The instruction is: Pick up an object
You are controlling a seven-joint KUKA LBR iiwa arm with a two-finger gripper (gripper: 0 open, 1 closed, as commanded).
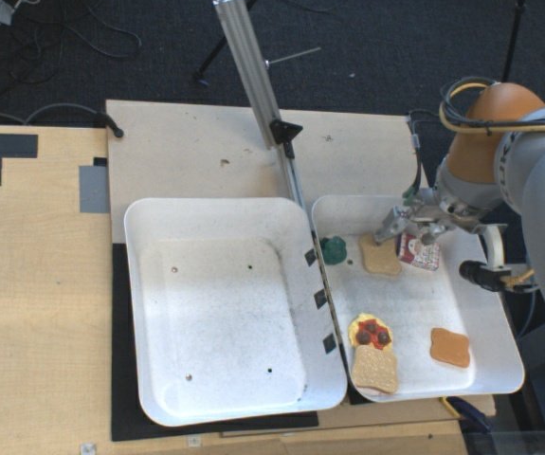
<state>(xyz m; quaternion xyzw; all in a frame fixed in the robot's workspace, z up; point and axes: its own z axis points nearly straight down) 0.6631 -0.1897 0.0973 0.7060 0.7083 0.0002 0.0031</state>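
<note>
Camera view shows the grey two-finger gripper (418, 234) low over the red-and-white packet (420, 253) beside a tan bread slice (381, 258) — finger spacing I cannot tell — so centre on one item before closing.

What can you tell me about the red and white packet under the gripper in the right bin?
The red and white packet is small and looks like a printed wrapper. It lies in the right bin, near its far end, just right of a tan slice. The gripper sits directly above its upper edge, hiding part of it; contact is unclear.
</note>
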